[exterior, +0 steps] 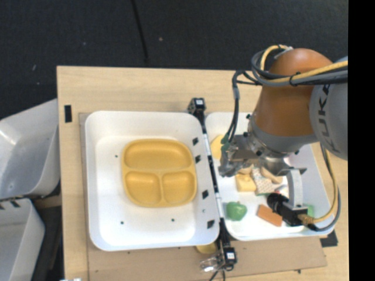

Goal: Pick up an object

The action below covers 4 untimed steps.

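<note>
Camera view caught the claw low over the left part of the right white bin, close to the wall it shared with the left white bin. Its own metal body covered its tips, so it could not be told whether the claw was spread or pressed together. Above it rose the grey arm with its broad orange band, reaching in from the right.

The objects to pick lay on the floor of the right bin around the claw. A yellow piece sat just to its far left against the shared wall, partly hidden. A pale yellow block lay just beside the claw on its near right, and a white piece with a reddish pattern touched that block's right side. Nearer still, a rounded green object rested in the near left corner. An orange block lay to its right, apart from it.

In the left bin a yellow three-compartment plate lay flat at the middle, well apart from the claw. Both bins stood on a pale wooden bench, with a black clip at the far end of their join.
</note>
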### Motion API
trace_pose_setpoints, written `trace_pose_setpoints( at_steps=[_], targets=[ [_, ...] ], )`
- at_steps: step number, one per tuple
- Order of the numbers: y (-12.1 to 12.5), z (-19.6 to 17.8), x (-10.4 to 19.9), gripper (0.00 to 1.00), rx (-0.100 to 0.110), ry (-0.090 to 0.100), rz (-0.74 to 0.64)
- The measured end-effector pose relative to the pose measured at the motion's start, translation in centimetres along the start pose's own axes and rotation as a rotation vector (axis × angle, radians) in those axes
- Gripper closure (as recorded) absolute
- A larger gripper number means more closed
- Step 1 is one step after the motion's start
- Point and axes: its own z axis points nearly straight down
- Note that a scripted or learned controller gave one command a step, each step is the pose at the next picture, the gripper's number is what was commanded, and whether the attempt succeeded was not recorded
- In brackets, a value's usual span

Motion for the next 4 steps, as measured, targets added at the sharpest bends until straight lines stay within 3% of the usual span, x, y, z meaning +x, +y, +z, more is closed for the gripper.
trace_pose_setpoints(
  at_steps=[1,2,3,4],
  targets=[
    [-0.1,-17.9,1.4,1.0,-0.024,0.002,-0.001],
    [-0.2,-9.7,1.7,1.0,0.002,-0.002,0.005],
    [0.5,3.3,-7.8,1.0,0.009,-0.004,0.016],
    [0.6,-1.3,-0.5,1.0,-0.009,0.001,-0.002]
  ],
)
